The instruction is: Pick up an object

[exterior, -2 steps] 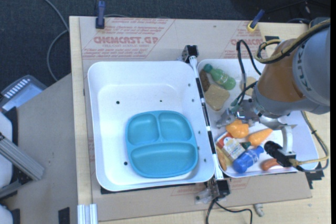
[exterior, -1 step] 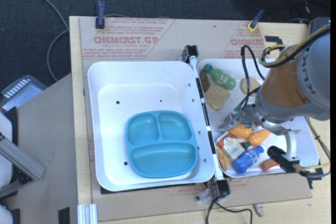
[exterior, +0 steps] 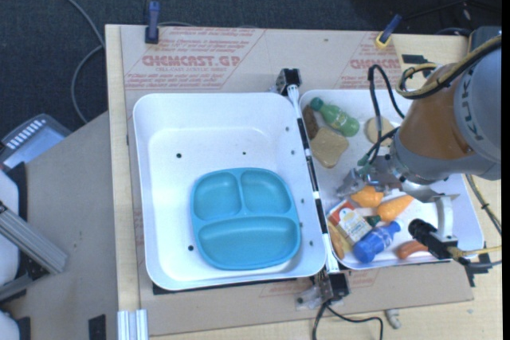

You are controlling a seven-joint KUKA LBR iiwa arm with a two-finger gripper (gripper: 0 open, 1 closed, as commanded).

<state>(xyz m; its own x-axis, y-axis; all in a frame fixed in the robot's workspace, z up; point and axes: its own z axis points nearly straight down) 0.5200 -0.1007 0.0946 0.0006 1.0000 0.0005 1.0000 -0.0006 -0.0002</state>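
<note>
The arm reaches from the right into the right bin [exterior: 470,228]. The pincer [exterior: 362,175] sits low among the objects; whether it is apart or together cannot be determined. Just below it lies an orange carrot-shaped item [exterior: 390,207], long axis running lower-left to upper-right. A blue bottle [exterior: 374,243] lies nearby on a similar diagonal, cap toward upper right. A green bottle [exterior: 335,118] lies at the bin's top, pointing upper-left. The left bin [exterior: 159,131] holds a blue divided tray [exterior: 245,217]. Both bins rest on the worktop [exterior: 199,60].
</note>
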